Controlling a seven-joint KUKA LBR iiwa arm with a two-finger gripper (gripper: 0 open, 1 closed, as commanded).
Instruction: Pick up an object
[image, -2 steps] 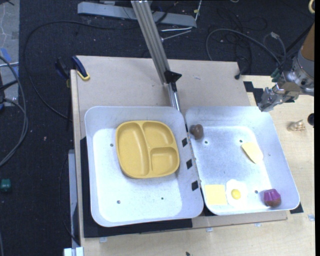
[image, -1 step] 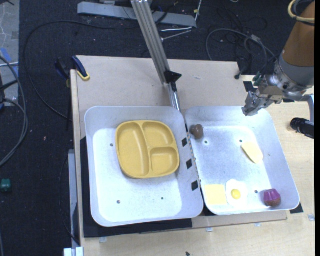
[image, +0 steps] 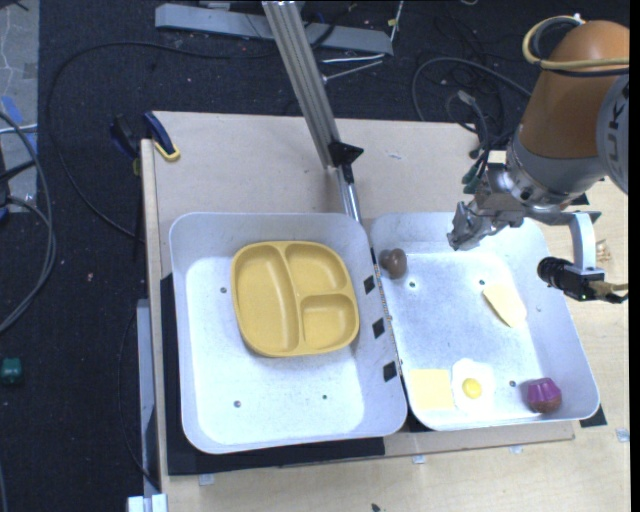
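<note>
The gripper (image: 466, 238) hangs over the upper edge of the right bin (image: 565, 330), upper right of frame; whether its fingers are parted cannot be told, and nothing shows between them. In that bin: brown ball (image: 394, 262) upper left, yellow wedge (image: 504, 303), yellow square (image: 432, 389), fried egg (image: 472, 384), purple piece (image: 543, 395). The left bin (image: 200, 380) bears a yellow divided plate (image: 296, 298).
</note>
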